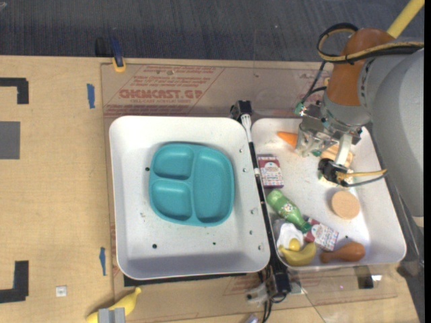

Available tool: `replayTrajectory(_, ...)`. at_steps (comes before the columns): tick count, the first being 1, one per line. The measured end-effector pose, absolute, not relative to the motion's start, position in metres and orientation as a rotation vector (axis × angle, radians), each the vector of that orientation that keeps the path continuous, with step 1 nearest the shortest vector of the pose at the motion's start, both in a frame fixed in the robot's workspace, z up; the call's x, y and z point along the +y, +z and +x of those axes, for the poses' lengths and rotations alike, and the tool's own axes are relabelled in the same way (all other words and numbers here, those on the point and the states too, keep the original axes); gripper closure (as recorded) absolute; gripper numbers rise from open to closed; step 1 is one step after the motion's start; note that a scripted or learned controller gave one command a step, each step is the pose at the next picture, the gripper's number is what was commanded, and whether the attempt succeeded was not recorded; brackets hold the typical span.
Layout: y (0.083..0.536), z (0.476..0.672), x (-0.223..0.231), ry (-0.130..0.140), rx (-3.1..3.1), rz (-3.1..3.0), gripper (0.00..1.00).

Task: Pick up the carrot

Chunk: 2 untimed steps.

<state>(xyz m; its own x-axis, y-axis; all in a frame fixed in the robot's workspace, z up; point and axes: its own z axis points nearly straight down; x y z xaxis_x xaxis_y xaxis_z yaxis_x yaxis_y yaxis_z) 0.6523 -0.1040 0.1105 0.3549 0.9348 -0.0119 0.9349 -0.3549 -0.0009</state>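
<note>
The gripper (315, 145) hangs low over the far end of the right bin (394, 244), and its fingers look parted, with nothing between them. The carrot (287, 138) lies just beside them at about nine o'clock, a small orange wedge on the bin floor near the far rim, apart from the fingers as far as the slant shows. Its long axis runs roughly nine to three, the thin tip pointing toward nine; part of it may be hidden behind the gripper. My judgement: the coming move turns on a short shift toward nine o'clock before closing. Further out, at six o'clock from the gripper, lie a tan disc (345, 204) and a green bottle (285, 209); the left bin (128, 247) holds a teal tray (191, 184)
</note>
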Motion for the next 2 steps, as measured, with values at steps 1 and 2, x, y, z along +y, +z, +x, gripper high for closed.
replayTrajectory(1,0.110,0.652,-0.104,-0.018,1.781,2.582,0.00)
replayTrajectory(2,0.088,0.633,-0.122,0.006,1.768,2.598,0.00)
